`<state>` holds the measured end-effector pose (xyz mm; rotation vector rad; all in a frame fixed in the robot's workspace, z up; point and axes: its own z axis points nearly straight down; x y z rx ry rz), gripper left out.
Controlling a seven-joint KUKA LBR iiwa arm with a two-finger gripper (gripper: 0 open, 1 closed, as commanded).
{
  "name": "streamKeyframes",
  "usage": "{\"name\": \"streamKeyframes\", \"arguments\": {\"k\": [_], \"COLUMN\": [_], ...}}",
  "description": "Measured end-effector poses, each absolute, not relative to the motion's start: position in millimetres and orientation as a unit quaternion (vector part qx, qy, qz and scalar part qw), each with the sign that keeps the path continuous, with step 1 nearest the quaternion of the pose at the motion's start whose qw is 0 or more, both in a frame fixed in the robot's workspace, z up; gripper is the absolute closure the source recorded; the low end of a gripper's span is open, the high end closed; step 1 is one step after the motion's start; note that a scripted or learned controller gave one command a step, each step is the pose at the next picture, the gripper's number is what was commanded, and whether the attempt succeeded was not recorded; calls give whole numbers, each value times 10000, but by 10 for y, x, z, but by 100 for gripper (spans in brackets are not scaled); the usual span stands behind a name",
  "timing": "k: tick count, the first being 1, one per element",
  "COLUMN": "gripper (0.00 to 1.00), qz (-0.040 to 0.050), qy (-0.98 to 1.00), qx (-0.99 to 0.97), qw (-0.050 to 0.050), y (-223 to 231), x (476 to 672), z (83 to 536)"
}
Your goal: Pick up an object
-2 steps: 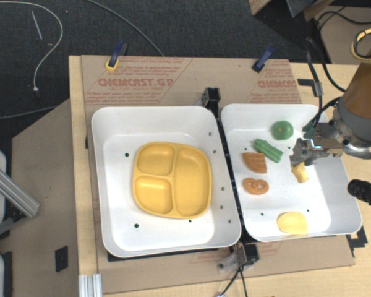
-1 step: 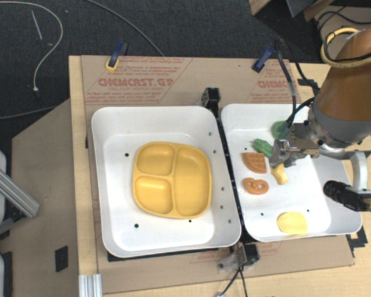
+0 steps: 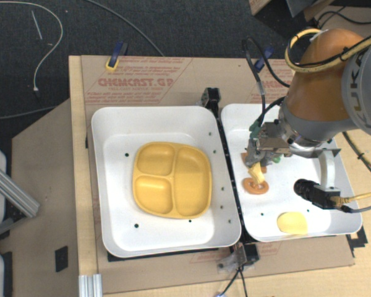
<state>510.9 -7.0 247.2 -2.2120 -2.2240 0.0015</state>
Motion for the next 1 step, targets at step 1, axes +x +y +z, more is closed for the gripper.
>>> {"name": "streamKeyframes", "arguments": {"k": [1], "gripper": [100], "qz": [-10], "qy": [-7093], "qx": [-7049], "qw": [2], "y": [527], "x": [5224], "z": [2462]}}
